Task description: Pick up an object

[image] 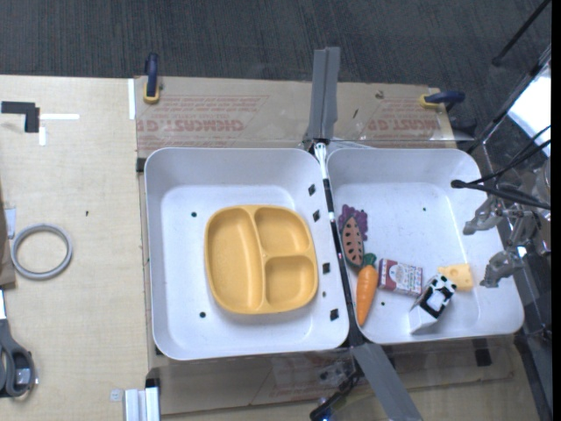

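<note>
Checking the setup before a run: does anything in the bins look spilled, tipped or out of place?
Nothing stands out. The yellow plate lies flat in the left bin; the toys, carrot included, lie loosely scattered in the right bin.

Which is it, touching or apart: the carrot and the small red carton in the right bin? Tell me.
Touching. In the camera view the carrot's green top end meets the left edge of the red carton, with no white bin floor between them.

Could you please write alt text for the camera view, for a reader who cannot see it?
Two white bins sit side by side on a bench: the left bin holds a yellow divided plate, and the right bin holds small toys, including a carrot, a carton, cheese and a black-and-white cow. A tape roll lies on the bench to the left.
</note>
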Controlling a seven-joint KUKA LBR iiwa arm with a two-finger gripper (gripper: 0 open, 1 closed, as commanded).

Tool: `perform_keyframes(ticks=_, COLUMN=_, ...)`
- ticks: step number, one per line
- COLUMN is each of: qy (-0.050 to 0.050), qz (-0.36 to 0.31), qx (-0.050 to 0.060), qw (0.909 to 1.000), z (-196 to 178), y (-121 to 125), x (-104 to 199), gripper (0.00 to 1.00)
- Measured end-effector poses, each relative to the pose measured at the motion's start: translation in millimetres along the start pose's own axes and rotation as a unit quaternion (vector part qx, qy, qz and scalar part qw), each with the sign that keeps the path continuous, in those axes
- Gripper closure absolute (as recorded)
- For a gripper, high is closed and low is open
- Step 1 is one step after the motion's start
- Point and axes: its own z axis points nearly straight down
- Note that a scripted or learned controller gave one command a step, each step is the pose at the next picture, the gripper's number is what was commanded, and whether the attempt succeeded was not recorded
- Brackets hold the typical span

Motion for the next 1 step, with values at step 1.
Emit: perform_keyframes(ticks=1, qy=-0.002, qz=-0.002, qx=0.001, qw=1.0, z=-9.5, y=0.7, x=-2.0, gripper=1.0)
